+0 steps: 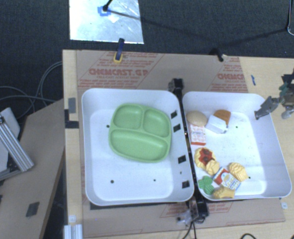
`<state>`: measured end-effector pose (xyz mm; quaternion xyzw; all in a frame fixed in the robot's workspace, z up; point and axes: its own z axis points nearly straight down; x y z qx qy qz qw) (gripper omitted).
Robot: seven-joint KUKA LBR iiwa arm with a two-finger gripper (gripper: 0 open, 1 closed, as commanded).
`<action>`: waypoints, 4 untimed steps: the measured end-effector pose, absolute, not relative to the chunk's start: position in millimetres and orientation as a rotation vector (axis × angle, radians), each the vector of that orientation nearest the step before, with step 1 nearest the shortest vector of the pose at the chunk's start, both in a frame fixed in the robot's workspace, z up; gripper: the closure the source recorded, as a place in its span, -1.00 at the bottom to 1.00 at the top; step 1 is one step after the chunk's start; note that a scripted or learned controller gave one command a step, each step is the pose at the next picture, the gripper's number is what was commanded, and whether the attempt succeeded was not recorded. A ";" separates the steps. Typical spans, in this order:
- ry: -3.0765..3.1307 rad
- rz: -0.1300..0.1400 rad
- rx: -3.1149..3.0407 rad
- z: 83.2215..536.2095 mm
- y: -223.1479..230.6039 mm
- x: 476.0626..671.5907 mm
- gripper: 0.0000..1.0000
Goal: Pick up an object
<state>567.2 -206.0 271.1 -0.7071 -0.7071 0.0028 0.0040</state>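
Note:
The right bin (266,153) holds several toy food pieces along its left and front side. A tan bread roll (197,117) lies next to an orange and white wedge (219,121), with a red-printed packet (198,134) just below them. Further forward are a red and yellow pizza slice (205,157), a yellow croissant-like piece (238,171), a small printed carton (228,179) and a green piece (205,184). My gripper (273,113) hangs over the bin's far right corner, open, with nothing between its fingers, well apart from the food.
The left bin (99,183) bears a green divided plate (140,132). Black clips line the seam between the bins (182,133). A shiny metal sheet (106,14) lies behind the bench, and cables and an aluminium frame (7,138) stand at the left.

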 end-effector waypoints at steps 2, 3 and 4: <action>-2.222 0.001 -2.218 230.8 -201.4 560.9 -1.00; -2.221 0.002 -2.217 168.2 -197.4 560.7 -1.00; -2.220 0.002 -2.219 118.2 -205.3 565.9 -1.00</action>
